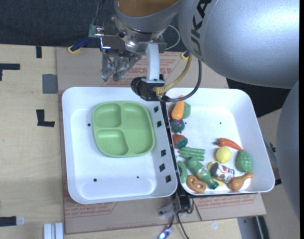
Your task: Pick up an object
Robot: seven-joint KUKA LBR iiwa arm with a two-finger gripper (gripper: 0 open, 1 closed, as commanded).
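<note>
Currently we have the grey two-finger gripper [114, 73] hanging above the back edge of the left shallow white bin [75, 133], outside the bin's rim, with nothing visible between its fingers; they look slightly parted, though the slanted view leaves us unable to tell their state for certain. The left bin holds a pale green divided plastic plate [123, 128]. The candidate objects sit in the right shallow white bin [241, 108]: a heap of toy food along its left wall and front, including an orange carrot-like piece [178, 109], a yellow round fruit [223, 155], a red chilli-shaped piece [228, 143] and a green leafy piece [244, 160]. Risks as we judge them: the gripper is well apart from the toys, so the approach must cross the divider; the pieces near the front lie touching, so a descent there may pinch two at once or push them aside; those hugging the wall leave little room for one finger.
</note>
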